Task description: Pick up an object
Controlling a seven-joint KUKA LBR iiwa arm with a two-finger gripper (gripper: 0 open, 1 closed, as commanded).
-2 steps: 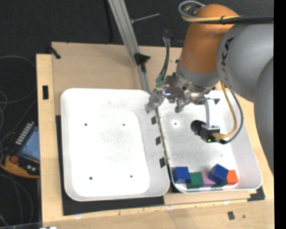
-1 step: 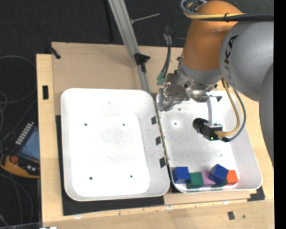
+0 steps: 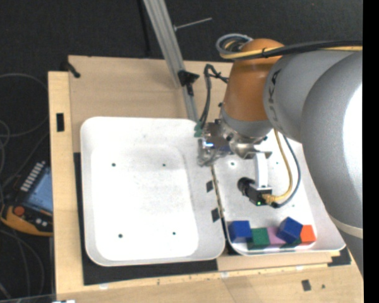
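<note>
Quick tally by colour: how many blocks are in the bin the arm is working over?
Blue blocks: 2
Green block: 1
Pink block: 1
Orange block: 1
Total: 5

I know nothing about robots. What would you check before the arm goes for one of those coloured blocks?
1. Blocks present: ok; blue cube, green cube, pink block, second blue block and orange block lie in the right bin.
2. Gripper over a block: not ok; it is near the divide between the bins.
3. Room around blocks: not ok; they crowd together at the near wall.
4. Gripper carrying nothing: cannot tell.
</note>
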